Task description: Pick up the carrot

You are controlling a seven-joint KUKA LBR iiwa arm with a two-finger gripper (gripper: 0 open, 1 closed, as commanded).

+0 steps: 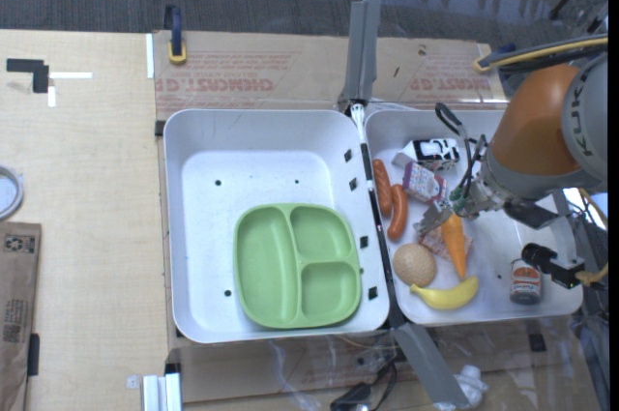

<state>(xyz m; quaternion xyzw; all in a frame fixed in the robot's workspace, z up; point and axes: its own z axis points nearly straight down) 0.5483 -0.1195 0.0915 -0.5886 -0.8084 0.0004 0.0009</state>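
The carrot (456, 247) lies at centre-right of the frame in the right bin (503, 303), between the egg (414, 263) and the can (525, 283), above the banana (446, 294); the gripper (447, 212) sits over its upper end, its opening impossible to tell; a green tray (296, 265) occupies the left bin (193, 206).

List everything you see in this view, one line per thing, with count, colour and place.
left bin: one, white, middle of bench
plate: one, green, three compartments, in left bin
right bin: one, white, beside the left bin
carrot: one, orange, middle of right bin, under the gripper
sausages: two, red-orange, left side of right bin
egg: one, tan, above the banana
banana: one, yellow, front of right bin
can: one, red and white, right front
clamp: one, blue and yellow, on cardboard
arm: one, grey and orange, from right
gripper: one, at carrot's top end
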